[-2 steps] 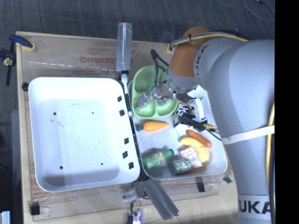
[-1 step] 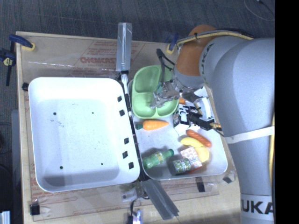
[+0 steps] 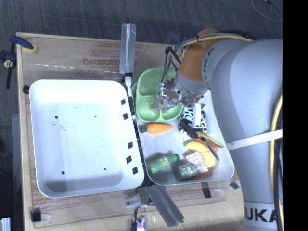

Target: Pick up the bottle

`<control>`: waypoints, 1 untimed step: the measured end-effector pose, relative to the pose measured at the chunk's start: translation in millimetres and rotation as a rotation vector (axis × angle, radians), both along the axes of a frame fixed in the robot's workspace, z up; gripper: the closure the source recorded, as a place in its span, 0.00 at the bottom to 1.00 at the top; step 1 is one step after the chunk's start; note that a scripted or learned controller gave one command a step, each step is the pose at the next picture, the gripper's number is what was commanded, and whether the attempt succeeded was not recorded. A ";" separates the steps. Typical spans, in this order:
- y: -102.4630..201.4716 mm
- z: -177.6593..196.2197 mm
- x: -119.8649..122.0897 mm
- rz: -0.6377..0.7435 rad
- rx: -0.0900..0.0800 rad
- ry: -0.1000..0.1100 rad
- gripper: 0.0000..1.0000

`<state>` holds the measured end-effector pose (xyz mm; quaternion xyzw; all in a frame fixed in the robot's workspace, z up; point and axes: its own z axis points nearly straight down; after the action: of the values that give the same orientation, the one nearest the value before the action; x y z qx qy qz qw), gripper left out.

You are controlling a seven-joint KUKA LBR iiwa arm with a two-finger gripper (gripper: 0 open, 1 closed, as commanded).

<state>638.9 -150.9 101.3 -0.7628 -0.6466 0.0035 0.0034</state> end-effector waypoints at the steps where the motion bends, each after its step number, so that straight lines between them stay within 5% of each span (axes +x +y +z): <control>1: 5.3 -1.1 9.3 -0.007 -0.011 0.026 1.00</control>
<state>648.2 -145.6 100.2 -0.7651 -0.6437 0.0171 0.0074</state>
